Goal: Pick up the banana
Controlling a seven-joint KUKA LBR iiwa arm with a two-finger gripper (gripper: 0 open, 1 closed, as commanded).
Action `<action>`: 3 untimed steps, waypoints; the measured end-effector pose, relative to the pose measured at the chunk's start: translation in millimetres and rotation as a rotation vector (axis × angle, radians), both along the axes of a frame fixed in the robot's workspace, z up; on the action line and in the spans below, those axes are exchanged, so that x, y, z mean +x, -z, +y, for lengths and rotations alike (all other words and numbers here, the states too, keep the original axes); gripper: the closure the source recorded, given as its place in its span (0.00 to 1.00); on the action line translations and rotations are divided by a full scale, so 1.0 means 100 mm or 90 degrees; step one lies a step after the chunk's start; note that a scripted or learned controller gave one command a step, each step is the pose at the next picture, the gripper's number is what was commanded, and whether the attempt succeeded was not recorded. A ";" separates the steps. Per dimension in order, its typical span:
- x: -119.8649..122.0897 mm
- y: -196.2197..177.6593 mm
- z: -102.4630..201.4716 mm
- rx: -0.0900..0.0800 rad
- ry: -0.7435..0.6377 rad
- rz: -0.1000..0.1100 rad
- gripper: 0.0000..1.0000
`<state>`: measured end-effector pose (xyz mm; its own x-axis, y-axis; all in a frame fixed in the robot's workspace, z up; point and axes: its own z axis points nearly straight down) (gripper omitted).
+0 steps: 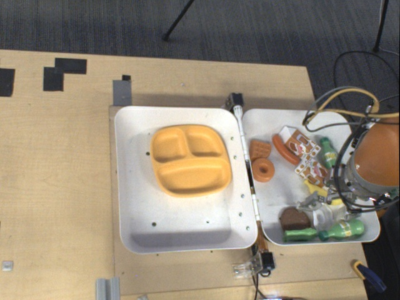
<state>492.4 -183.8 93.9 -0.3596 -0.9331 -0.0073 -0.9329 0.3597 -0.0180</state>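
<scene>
The banana (312, 179) shows as a few yellow patches in the right bin (270, 195), mostly hidden under the arm and cables. My gripper (319, 206) hangs low over the bin's lower right part, just below those patches, among crowded toys. The orange band of the arm (377, 155) sits above it at the right edge.
The right bin also holds an orange block (260, 148), a donut (263, 170), a red sausage (287, 150), a printed packet (305, 157), a brown piece (294, 217) and green bottles (341, 231). The left bin (134, 186) holds a yellow-orange divided plate (190, 159).
</scene>
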 end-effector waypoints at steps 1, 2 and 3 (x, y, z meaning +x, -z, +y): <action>0.02 -0.11 0.01 0.001 0.002 -0.003 1.00; 0.03 -0.12 0.02 0.002 0.002 -0.006 0.00; 0.04 -0.22 0.02 0.001 0.004 -0.007 1.00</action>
<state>496.8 -181.5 116.3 -0.3649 -0.9310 -0.0131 -0.9306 0.3651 -0.0269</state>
